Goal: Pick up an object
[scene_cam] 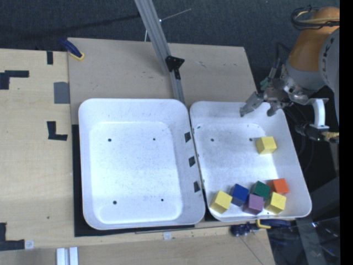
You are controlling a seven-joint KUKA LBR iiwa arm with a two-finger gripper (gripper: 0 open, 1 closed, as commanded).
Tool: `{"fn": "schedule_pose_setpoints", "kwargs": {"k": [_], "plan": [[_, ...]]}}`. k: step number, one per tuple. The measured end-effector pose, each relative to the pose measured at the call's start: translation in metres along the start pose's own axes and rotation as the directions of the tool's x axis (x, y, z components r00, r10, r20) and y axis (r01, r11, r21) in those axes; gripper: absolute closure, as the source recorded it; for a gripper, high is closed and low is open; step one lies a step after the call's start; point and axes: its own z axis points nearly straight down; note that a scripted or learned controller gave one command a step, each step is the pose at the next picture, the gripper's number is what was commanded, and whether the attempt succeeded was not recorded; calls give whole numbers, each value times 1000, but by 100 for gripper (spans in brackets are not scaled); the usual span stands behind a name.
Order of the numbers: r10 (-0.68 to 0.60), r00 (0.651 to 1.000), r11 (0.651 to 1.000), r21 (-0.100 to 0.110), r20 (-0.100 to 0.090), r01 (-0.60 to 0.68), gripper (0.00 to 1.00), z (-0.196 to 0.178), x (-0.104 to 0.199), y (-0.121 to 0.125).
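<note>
In the right bin [287, 148], a yellow cube [266, 144] lies near the gripper [257, 108], which hangs spread and holds nothing.

You lose the arm [317, 43] at the frame's right edge — just its orange band and wrist show, above the right bin [220, 115]. In that bin's near corner, the green cube [261, 190] sits partly behind the purple cube [255, 202] — its lower faces hidden.

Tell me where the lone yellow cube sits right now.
The lone yellow cube lies in the right bin, near its right wall, apart from the cluster of blocks at the bin's near edge and below the open gripper.
</note>
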Motion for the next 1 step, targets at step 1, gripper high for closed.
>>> {"fn": "schedule_pose_setpoints", "kwargs": {"k": [1], "plan": [[0, 1000, 1000, 0, 1, 0, 0, 0, 0, 0]]}}
